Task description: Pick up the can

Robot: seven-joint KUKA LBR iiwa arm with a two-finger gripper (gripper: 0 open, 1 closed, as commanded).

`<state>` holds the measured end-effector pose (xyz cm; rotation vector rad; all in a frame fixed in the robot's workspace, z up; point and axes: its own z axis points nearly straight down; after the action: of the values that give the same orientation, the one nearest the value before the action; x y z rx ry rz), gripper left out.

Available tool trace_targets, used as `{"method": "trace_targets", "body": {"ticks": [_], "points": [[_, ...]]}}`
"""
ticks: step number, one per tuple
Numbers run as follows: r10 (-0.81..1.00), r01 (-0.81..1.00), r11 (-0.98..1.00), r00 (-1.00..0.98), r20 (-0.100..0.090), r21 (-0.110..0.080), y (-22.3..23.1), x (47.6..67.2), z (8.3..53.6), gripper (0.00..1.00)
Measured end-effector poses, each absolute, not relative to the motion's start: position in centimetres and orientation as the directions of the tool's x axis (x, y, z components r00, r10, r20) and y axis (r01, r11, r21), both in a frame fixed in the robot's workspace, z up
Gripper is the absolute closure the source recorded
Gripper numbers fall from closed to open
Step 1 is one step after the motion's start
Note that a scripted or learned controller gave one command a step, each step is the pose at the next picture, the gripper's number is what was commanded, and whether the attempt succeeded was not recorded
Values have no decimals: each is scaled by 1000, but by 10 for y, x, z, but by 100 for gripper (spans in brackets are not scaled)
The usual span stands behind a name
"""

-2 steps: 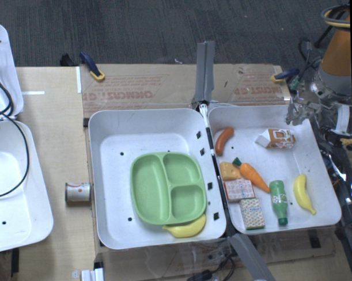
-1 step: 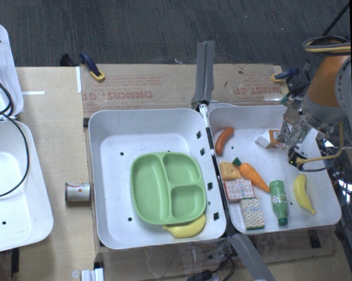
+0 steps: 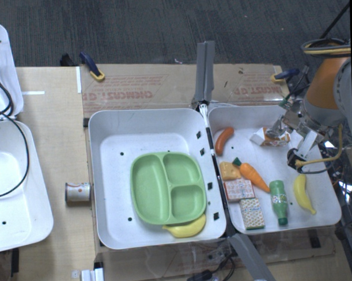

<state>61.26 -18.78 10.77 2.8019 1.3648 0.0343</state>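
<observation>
The can (image 3: 78, 193) is small and silver with an orange label. It lies on its side on the wooden bench, just outside the left wall of the left bin (image 3: 102, 185). My gripper (image 3: 281, 128) hangs far from it, over the back right of the right bin (image 3: 331, 215). It is right beside a crumpled white and orange packet (image 3: 267, 138). The grey arm with its orange band (image 3: 324, 88) reaches in from the right.
A green divided plate (image 3: 169, 186) lies in the left bin with a banana (image 3: 185, 228) at its front edge. The right bin holds a sausage (image 3: 223, 139), a carrot (image 3: 253, 176), two small boxes (image 3: 245, 201), a green bottle (image 3: 278, 201) and another banana (image 3: 303, 193).
</observation>
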Motion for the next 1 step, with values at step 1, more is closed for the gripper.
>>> {"method": "trace_targets", "body": {"ticks": [1], "points": [[786, 786, -618, 618, 5, 15, -162, 614, 114, 0]]}}
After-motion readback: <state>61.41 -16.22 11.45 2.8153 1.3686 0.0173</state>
